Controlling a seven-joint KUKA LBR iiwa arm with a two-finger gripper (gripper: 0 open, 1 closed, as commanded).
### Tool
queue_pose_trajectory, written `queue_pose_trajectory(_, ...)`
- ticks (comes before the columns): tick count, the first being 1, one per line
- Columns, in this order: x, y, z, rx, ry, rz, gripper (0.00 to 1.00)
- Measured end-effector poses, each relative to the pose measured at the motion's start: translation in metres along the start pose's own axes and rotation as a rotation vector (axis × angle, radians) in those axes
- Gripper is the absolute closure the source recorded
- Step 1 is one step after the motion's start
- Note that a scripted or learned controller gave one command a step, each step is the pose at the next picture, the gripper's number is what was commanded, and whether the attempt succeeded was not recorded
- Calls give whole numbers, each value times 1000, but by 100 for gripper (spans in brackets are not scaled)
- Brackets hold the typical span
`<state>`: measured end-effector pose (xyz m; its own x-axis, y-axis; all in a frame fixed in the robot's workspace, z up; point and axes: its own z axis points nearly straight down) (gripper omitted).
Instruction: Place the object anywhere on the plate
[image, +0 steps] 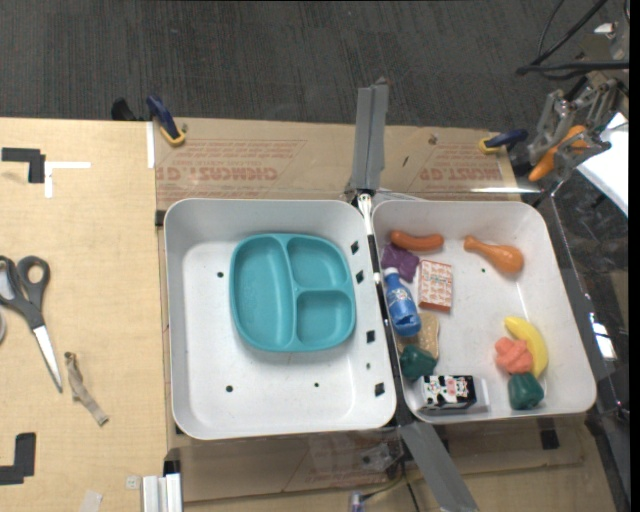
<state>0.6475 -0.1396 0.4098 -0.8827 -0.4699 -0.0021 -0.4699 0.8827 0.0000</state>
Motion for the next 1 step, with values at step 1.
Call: queue_pose_trajectory(1,0,-26,-83,2,-3,-45,100)
